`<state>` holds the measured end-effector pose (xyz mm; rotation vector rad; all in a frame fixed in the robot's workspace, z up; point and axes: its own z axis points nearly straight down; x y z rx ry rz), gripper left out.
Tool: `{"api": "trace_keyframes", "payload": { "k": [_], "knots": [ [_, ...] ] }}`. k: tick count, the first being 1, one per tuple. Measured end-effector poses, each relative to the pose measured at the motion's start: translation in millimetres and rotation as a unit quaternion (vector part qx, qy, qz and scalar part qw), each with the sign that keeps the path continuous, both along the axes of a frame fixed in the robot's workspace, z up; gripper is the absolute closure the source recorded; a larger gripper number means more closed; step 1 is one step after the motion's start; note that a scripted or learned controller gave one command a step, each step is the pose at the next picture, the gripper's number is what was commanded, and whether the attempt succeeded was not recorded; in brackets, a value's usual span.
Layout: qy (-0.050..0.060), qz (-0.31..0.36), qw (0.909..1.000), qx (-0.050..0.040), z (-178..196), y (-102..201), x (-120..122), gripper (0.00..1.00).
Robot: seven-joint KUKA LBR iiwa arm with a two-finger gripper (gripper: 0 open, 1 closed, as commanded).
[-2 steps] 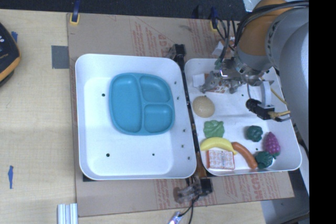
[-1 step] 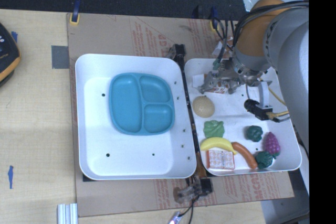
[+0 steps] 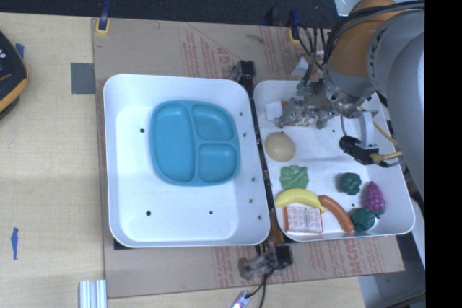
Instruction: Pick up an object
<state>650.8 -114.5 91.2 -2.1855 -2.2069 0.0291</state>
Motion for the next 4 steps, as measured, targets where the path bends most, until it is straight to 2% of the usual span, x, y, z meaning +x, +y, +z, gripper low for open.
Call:
{"api": "trace_keyframes", "payload": {
  "k": [1,2,3,4],
  "knots": [
    [0.000,0.001,1.0000,0.0012,0,-8,0,0.00],
    [-0.001,-0.001,1.0000,-0.0036,-1,6,-1,0.00],
    [0.000,0.000,1.0000,0.0001,0,-10,0,0.00],
    [-0.001,-0.001,1.0000,-0.0019,0,0,0,0.00]
  ]
}}
